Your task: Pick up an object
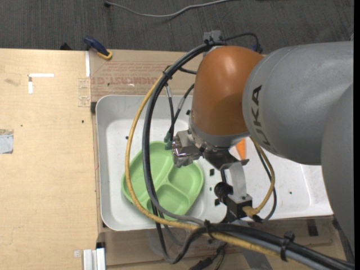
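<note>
In the camera view above the bench, we see the arm (281, 100) reach in from the right and bend down over the white bin (102, 151), with its orange band hanging above the bin's middle. That bulk hides much of what lies under it. The gripper (184, 148) sits low beneath the wrist, at the upper right rim of the green divided plate (163, 187). We cannot tell whether it is spread or pressed together, nor whether it pinches anything, because the wrist covers it from this angle.

The plate lies in the left part of the bin, its lower-left edge close to the bin's wall. We judge it the likeliest target: the gripper is low and right by its rim, and a thin raised lip is the part a pinch could take.

A small orange thing (241, 149) peeks out just right of the wrist, mostly hidden, and we cannot say what it is. A blue-handled clamp (97, 46) sits at the bench's far edge, well apart from the bin and no part of this step.
</note>
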{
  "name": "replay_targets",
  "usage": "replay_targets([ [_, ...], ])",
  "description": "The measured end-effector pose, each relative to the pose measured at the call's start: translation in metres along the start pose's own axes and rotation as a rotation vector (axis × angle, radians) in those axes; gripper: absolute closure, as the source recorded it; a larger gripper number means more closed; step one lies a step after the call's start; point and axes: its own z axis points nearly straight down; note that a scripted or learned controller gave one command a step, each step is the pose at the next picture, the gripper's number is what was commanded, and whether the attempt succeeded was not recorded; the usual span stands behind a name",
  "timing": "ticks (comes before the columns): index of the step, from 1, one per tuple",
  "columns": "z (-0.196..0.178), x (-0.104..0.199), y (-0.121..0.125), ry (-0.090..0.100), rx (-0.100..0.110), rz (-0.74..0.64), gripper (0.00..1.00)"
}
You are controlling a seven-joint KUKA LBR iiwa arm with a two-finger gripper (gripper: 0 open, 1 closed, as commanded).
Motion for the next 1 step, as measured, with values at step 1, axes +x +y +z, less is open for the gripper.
replay_targets([
  [1, -0.0607, 0.0491, 0.0087, 0.0, -0.003, -0.389, 1.0],
])
